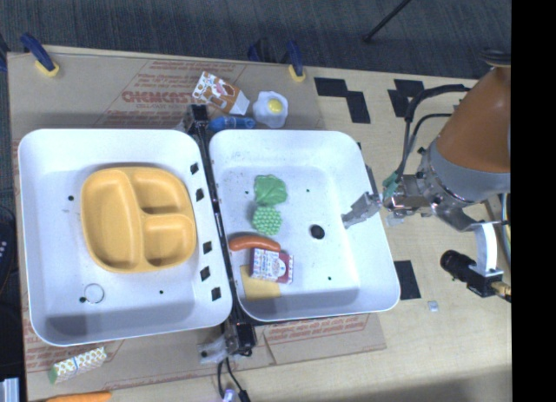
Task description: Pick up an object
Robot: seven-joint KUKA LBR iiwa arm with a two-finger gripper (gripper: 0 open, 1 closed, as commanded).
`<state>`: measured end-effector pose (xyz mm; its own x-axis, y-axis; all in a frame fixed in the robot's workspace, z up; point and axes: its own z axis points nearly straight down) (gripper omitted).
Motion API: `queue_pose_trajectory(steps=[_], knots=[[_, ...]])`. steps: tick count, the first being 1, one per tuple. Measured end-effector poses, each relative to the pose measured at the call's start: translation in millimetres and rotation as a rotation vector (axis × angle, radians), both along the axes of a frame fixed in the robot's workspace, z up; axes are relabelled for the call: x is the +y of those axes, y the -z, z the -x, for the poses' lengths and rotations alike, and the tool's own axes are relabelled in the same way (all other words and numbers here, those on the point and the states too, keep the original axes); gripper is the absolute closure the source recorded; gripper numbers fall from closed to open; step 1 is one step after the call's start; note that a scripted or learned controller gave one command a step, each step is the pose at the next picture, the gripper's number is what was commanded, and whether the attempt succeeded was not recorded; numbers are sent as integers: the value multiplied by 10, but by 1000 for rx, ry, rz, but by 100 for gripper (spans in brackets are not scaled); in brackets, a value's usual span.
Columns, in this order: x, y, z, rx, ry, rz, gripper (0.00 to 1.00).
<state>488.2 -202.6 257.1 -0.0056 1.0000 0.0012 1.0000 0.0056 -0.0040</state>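
You have the surface (434, 339) spread under everything, tan with printed cardboard beneath the two bins. The left bin (52, 157) carries a yellow divided tray (139, 216), which fills much of its floor, and a small clear ring (94, 293) lies near that bin's front left corner.

The right bin (347, 153) holds the pickable things, all gathered toward its left half. Look there for a green leafy piece (270, 188) with a bumpy green cluster (267, 219) just below it, touching or nearly so. Below those lies an orange sausage (254, 241), and just under it a red and white packet (270, 264) resting partly on a yellow block (261, 286). A small dark round spot (317, 233) sits apart, near the bin's middle.

The arm (473, 135) comes in from the right, its orange band high above the grey wrist. Its pincer (358, 211) hangs over the right edge of the right bin, well apart from the food pieces; nothing sits between its tips, but how wide it stands you cannot tell from this angle.

Behind the bins you see a small printed carton (211, 90), a blue item (231, 121) and a white cup with yellow inside (271, 108). A wrapped candy-like packet (78, 363) lies at the front left.
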Motion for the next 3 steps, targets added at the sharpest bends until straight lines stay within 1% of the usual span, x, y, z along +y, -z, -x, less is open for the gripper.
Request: queue_pose_trajectory(steps=[1,2,3], knots=[[404,1408,-433,3,-95,-1,0],[778,1621,76,-13,3,3,0],[1114,1656,-365,-1,-160,-1,0]])
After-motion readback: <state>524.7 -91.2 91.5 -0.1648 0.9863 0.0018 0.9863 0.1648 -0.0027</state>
